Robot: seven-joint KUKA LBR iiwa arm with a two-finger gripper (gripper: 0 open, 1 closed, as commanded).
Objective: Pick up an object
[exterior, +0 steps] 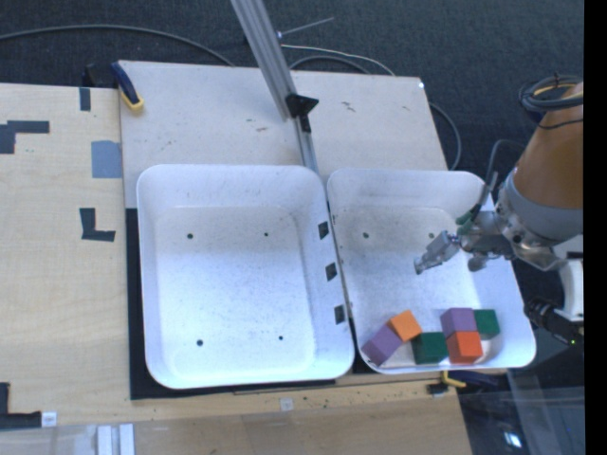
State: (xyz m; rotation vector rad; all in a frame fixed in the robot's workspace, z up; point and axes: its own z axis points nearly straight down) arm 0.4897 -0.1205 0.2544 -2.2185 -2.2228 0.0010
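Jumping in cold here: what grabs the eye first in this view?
The cluster of colored blocks, purple, orange, green and red, huddled in the near corner of the right bin. Next, the gripper poised over that bin's middle, above the blocks and apart from them. The left bin sits alongside.

A dark carpet [398, 17] fills the top of the frame, with thin cables [95, 34] trailing across it. Below lies a pale board [218, 112], and at left a wooden bench [57, 282] marked with grey tape [106, 158]. A metal rail [266, 41] slants down from the top centre.
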